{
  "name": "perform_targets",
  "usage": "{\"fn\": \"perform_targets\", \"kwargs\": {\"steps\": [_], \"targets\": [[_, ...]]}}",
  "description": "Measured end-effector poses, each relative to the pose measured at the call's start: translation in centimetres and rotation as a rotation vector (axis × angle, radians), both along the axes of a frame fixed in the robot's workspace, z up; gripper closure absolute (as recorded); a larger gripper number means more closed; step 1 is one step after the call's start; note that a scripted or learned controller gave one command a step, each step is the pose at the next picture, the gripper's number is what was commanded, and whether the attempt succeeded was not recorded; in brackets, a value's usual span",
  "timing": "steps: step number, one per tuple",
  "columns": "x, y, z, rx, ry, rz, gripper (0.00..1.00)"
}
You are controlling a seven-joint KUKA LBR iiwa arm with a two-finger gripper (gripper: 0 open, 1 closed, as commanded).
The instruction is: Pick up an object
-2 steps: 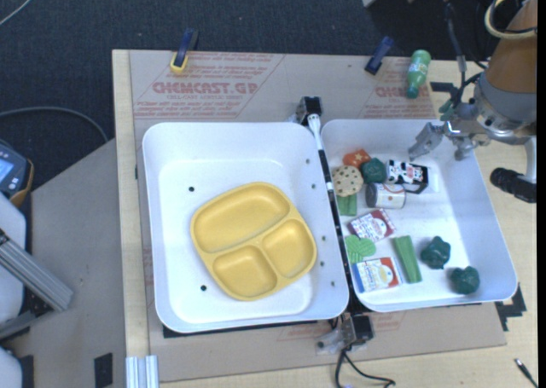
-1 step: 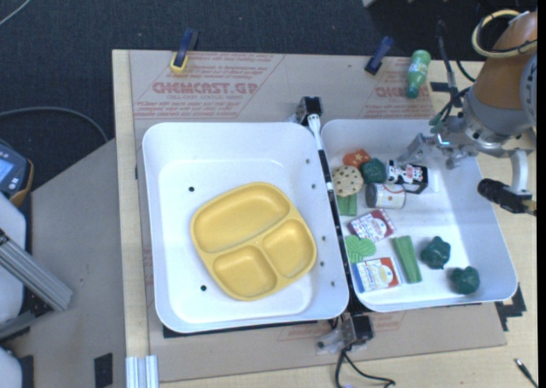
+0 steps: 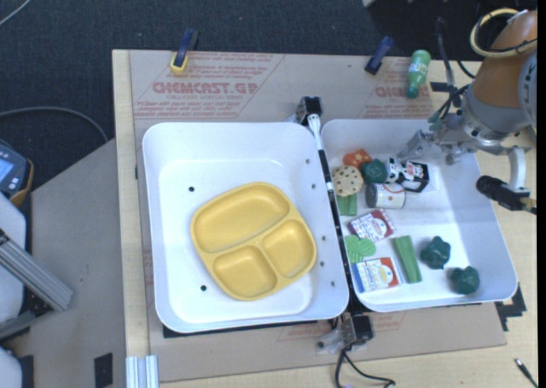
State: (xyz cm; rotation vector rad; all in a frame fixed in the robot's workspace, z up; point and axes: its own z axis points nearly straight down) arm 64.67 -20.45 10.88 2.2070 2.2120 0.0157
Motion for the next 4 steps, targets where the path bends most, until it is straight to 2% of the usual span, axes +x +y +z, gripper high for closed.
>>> {"fn": "perform_targets", "kwargs": {"steps": [1,2,3,4], "targets": [[0.2,0.2,1.1,0.003,-0.006,0.001,1.00],[-0.2,-0.7,6.5,0.001,0.011,-0.002,1.00],[0.0,-0.7,12.0,0.001,0.010,-0.001,1.00],[-3.2,3.6,10.9,0.007,0.023,0.001,1.00]]}}
